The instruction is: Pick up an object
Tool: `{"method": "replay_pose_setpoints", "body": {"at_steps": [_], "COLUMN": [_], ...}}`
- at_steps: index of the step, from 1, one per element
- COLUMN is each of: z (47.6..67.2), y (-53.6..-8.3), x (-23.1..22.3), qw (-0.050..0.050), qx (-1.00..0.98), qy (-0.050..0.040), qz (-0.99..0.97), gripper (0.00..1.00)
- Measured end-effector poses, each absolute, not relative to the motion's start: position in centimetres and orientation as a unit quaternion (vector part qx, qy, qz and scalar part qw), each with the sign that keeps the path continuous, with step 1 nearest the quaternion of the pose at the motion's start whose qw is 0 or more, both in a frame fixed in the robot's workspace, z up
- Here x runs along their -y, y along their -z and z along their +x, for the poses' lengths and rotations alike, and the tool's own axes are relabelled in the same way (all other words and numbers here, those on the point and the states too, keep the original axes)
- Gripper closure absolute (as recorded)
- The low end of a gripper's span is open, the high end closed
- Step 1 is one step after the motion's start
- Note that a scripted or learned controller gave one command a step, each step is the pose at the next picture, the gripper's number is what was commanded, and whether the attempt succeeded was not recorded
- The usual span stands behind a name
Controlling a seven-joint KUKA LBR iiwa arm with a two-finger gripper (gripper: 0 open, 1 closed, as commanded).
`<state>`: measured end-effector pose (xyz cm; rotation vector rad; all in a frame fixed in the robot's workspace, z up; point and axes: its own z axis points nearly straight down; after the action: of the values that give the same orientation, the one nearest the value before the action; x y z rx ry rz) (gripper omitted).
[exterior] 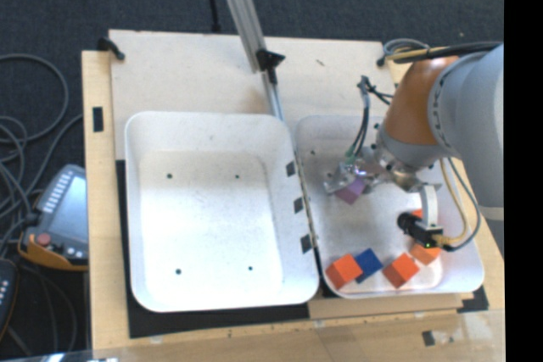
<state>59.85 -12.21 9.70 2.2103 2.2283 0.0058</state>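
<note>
Far left, off the bench, a handheld controller (pixel 61 216) lies on the dark floor among loose cables (pixel 30 110). On the bench, the left bin (pixel 212 208) sits white and shallow, with a slanted metal rail (pixel 242 8) rising behind it toward the top of the view. Right beside it, edges touching, comes the right bin (pixel 327 144), and this is where the action is. The gripper (pixel 348 179) is down in the upper left part of this bin, right at a small purple block (pixel 349 192). The block looks caught at the fingertips, though the view is too small and blurred to be sure, and whether the fingers are apart or together cannot be told. Along the bin's near edge sits a row: an orange block (pixel 344 270), a blue block (pixel 368 262) touching it, then another orange block (pixel 401 270), and a further orange piece (pixel 427 253) near the right rim. Above them the grey arm (pixel 462 119) with its orange band reaches in from the right.
</note>
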Motion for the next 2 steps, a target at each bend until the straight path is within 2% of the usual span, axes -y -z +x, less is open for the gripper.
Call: {"method": "replay_pose_setpoints", "body": {"at_steps": [1, 2], "z": [61.5, 62.9], "y": [-20.2, -19.7], "x": [4.4, 7.0], "qw": [0.003, 0.001], "qx": [-0.710, -0.707], "qy": [-0.0036, 0.0002], "qz": [0.704, 0.708], "gripper": [1.00, 1.00]}}
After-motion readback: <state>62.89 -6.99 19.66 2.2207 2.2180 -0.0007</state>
